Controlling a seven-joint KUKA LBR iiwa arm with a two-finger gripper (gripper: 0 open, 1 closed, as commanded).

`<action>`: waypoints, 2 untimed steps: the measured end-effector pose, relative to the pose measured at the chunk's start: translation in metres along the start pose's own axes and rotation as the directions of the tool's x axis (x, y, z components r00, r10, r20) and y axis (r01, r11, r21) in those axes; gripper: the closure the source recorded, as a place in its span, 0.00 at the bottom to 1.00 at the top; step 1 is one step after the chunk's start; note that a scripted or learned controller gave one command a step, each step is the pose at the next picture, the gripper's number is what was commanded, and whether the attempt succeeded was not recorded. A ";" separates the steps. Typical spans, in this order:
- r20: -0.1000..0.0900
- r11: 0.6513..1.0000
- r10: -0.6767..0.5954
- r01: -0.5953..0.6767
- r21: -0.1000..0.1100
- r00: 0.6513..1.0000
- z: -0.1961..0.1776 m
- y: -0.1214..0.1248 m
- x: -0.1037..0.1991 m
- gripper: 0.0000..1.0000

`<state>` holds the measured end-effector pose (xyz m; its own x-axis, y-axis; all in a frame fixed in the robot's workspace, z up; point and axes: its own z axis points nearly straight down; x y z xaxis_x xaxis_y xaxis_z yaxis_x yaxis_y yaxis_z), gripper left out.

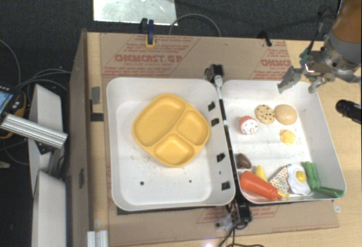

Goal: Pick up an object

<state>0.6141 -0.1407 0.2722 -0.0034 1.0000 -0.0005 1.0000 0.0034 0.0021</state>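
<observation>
- Two shallow white bins side by side on a bench: left bin [121, 144], right bin [322, 127].
- In the left bin, a yellow divided plate [171, 129] with three compartments, lying flat near the middle.
- In the right bin, toy food: a cookie [264, 113] touching a tan bun [285, 114] near the back; a red and white piece [248, 125] just left of the cookie; a small yellow piece [288, 137] below the bun.
- Along the front edge of the right bin: a brown piece [244, 160], an orange carrot [259, 185], a fried egg [298, 178], and a green bean pod [317, 179] toward the right corner.
- Reaching in from the right, the grey arm [346, 25] with its orange band, wrist above the back right corner of the right bin.
- Gripper [301, 81] hanging over the back rim of the right bin, fingers [287, 82] spread wide apart, nothing between them, well apart from the bun.
</observation>
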 end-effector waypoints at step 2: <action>0.002 1.000 0.004 -0.004 -0.003 1.000 0.109 0.024 0.029 0.00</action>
<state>0.6381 -0.1117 0.1631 0.0005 1.0000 -0.0023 1.0000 -0.0005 0.0054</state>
